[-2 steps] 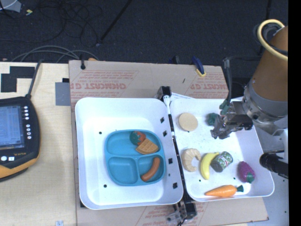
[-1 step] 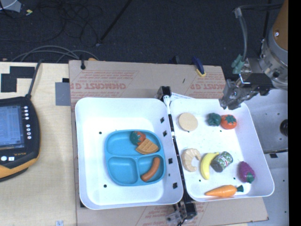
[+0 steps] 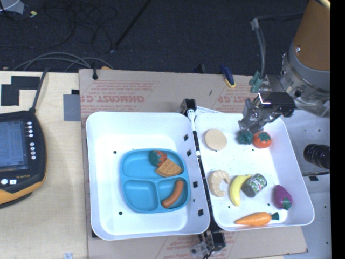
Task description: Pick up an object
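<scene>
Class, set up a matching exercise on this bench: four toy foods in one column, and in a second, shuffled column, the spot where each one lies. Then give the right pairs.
Things:
1. sausage
2. carrot
3. tomato
4. eggplant

Places:
A. near corner of the right bin, at its front edge
B. right bin, by its right wall
C. blue tray in the left bin
D. far part of the right bin, beside the end effector

Pairs: 1-C, 2-A, 3-D, 4-B
</scene>
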{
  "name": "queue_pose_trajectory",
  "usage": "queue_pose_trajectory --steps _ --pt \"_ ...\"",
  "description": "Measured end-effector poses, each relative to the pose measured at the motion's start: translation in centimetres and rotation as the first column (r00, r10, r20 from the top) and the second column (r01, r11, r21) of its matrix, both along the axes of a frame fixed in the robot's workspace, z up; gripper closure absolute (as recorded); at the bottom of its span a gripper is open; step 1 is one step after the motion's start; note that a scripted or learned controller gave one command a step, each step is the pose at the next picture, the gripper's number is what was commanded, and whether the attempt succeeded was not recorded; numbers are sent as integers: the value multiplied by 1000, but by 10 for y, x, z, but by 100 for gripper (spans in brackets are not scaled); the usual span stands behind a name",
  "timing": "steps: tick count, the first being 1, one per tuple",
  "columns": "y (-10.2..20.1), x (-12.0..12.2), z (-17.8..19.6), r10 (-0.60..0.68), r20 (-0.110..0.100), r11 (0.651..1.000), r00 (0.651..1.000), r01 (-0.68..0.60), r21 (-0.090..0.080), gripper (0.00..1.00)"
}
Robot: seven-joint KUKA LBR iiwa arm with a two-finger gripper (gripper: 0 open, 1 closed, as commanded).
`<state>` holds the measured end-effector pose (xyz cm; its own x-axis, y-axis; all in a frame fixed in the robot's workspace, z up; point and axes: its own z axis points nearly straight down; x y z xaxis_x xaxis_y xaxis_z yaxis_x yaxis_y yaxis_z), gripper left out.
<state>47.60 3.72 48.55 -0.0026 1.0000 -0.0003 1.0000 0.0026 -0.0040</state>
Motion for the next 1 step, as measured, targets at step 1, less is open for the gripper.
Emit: queue_pose_trajectory --steps 1 --pt "-11 0 -32 -3 -2 1000 1000 3 -1 100"
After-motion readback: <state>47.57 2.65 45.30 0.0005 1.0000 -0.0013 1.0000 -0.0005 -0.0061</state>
